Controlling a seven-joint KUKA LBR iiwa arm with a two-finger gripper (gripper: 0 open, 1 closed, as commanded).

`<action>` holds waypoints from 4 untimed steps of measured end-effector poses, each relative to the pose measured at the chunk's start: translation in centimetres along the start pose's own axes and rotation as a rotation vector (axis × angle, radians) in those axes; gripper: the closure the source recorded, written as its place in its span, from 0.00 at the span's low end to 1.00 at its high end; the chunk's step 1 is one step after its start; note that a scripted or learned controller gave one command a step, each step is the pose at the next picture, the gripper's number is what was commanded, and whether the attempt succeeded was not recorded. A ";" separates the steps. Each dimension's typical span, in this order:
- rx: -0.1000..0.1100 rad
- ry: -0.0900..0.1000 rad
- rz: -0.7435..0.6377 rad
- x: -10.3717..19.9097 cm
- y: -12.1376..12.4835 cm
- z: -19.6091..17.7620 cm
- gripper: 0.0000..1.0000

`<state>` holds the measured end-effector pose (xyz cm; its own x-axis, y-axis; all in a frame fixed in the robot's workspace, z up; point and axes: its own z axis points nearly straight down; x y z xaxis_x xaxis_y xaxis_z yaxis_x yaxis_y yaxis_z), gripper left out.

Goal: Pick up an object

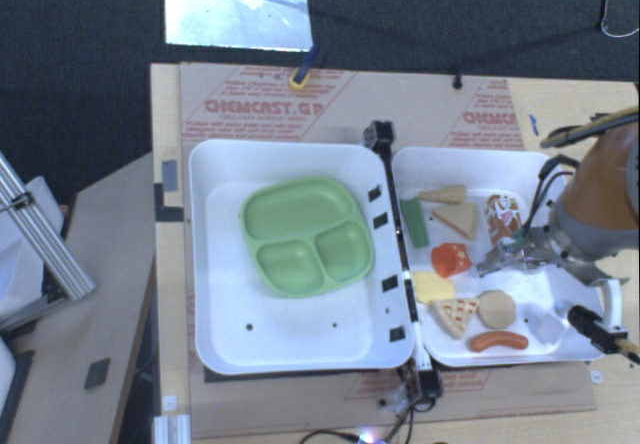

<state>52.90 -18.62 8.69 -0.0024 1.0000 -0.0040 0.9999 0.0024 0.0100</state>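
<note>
The right bin [520, 164] holds several toy foods: a green block [414, 222], two bread wedges [455, 218], a red and white can [503, 214], a red tomato [451, 258], a yellow piece [433, 285], a pizza slice [453, 315], a round bun [496, 309] and a sausage [498, 340]. My gripper [497, 260] reaches in from the right. It hangs low over the bin's middle, just below the can, right of the tomato and above the bun. Nothing can be seen held in it.
The left bin [225, 322] carries a green divided plate [306, 235]. A black divider with clips [392, 232] runs between the bins. The arm's orange and grey wrist [597, 202] covers the right bin's right side. Cardboard [270, 102] lies under both bins.
</note>
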 end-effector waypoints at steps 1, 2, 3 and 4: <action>0.005 0.002 0.001 0.0 -0.2 -0.9 1.00; 0.003 0.001 -0.002 -0.3 0.1 -7.3 1.00; 0.005 0.002 -0.003 0.3 0.0 -13.4 1.00; 0.007 0.003 -0.003 0.3 0.1 -13.8 1.00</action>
<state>52.83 -18.29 22.44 -0.0058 1.0000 -0.0010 1.0000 0.0058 0.0027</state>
